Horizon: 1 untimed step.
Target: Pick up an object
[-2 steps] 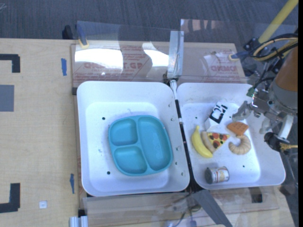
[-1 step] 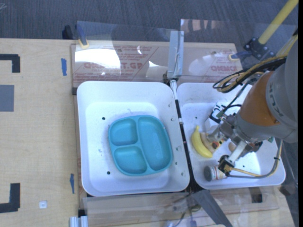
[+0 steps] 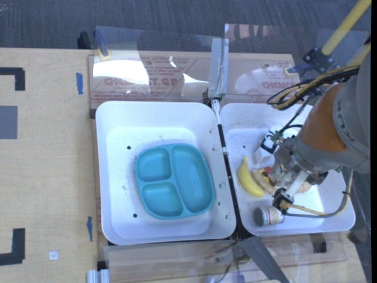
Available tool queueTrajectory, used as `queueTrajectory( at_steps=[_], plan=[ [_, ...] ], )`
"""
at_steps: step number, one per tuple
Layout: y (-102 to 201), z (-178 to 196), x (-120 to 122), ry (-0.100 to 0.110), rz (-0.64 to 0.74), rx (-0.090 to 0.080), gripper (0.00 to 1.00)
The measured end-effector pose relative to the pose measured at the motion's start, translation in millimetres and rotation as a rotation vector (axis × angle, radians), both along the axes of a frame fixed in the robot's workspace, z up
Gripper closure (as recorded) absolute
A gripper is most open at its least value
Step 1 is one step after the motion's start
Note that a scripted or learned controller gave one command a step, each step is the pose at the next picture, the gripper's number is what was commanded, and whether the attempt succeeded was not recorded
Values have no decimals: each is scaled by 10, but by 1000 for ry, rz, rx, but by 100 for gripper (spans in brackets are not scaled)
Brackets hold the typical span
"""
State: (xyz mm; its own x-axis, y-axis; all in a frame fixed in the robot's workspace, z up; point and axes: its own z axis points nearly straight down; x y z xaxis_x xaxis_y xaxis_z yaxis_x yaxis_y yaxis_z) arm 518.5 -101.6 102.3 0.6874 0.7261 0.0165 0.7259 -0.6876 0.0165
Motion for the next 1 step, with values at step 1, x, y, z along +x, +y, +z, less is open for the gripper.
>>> queueTrajectory(
  at_steps=[1],
  plan=[
    [520, 1006, -356, 23, 169, -1, 100]
  ],
)
